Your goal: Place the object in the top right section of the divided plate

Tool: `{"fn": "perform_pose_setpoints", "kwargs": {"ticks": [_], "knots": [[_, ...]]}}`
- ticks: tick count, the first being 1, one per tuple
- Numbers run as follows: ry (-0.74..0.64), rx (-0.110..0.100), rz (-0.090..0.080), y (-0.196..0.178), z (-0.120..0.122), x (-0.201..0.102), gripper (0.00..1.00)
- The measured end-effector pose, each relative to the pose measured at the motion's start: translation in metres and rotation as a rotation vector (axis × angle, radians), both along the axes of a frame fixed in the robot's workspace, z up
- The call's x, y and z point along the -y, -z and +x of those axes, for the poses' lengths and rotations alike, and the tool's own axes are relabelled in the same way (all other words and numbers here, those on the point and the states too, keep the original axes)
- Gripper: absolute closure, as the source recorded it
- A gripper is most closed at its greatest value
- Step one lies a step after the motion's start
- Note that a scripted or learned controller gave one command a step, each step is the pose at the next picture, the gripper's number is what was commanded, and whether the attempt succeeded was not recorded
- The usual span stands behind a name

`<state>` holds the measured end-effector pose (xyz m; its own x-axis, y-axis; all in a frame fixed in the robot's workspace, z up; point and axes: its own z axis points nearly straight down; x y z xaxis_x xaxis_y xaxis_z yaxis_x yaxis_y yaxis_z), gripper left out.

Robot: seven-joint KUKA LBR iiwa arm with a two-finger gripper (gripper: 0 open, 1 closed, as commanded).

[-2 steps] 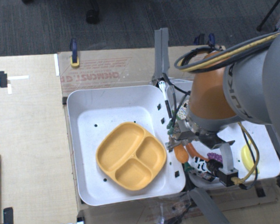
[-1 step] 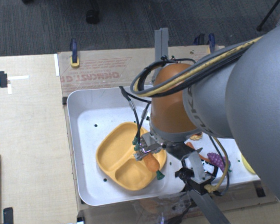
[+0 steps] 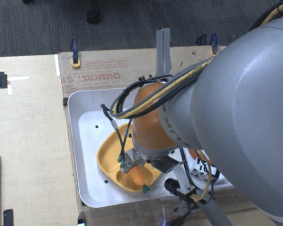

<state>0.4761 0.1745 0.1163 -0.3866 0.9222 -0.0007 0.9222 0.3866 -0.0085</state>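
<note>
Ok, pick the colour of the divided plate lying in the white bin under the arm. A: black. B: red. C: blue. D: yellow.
D: the divided plate shows a yellow-tan rim and floor against the white bin, with a small orange object lying on it just below the gripper.

Bin (image 3: 85, 139) is sitting at frame centre on the bench (image 3: 27, 143). Divided plate (image 3: 108, 159) is lying inside the bin, toward its lower part. Object (image 3: 136, 176) is resting in the plate's lower section, just below the gripper (image 3: 130, 160). Arm (image 3: 240, 126) is reaching in from the right, covering the bin's right portion. Clamp (image 3: 75, 59) is sitting above the bin's upper left corner.
</note>
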Motion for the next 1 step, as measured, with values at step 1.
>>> {"fn": "perform_pose_setpoints", "kwargs": {"ticks": [1], "knots": [[-0.002,0.001,0.001,-0.0007,0.0003,-0.0006,0.0]]}}
